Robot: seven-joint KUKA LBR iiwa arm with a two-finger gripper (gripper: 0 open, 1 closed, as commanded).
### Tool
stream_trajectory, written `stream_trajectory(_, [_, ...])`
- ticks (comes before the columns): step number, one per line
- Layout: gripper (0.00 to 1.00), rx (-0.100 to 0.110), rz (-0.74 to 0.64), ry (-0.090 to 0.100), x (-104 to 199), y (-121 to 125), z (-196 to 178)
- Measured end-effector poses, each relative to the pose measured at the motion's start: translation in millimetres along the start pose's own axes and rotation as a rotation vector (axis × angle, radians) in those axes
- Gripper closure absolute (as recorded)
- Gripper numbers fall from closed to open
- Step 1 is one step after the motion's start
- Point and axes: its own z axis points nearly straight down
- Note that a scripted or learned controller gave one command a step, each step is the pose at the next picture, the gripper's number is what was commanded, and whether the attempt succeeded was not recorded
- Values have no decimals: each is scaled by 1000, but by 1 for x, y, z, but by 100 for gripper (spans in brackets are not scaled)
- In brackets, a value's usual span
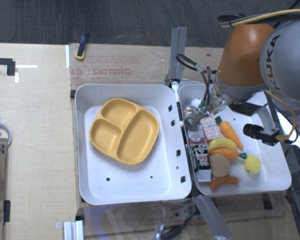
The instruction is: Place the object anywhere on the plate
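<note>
- Yellow plate (124,137), three compartments, lies in the left bin (85,149), nearer its far edge.
- Gripper (195,115) hangs at the right bin's (270,179) far-left corner; whether its fingers are apart is unclear.
- Carrot (228,132), banana (223,144), lemon (253,164) and sausage (223,182) crowd that bin.
- "KUKA" shows, cut off, on the arm (280,49).

Plate (124,137) lies in left bin (90,184); toy foods (223,149) crowd right bin (275,179).
</note>
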Motion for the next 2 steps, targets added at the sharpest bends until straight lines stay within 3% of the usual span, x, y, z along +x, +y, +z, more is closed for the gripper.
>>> stream_trajectory(1, [100, 0, -243, -1, 89, 38, 0])
stream_trajectory(2, [100, -1, -237, -2, 138, 88, -26])
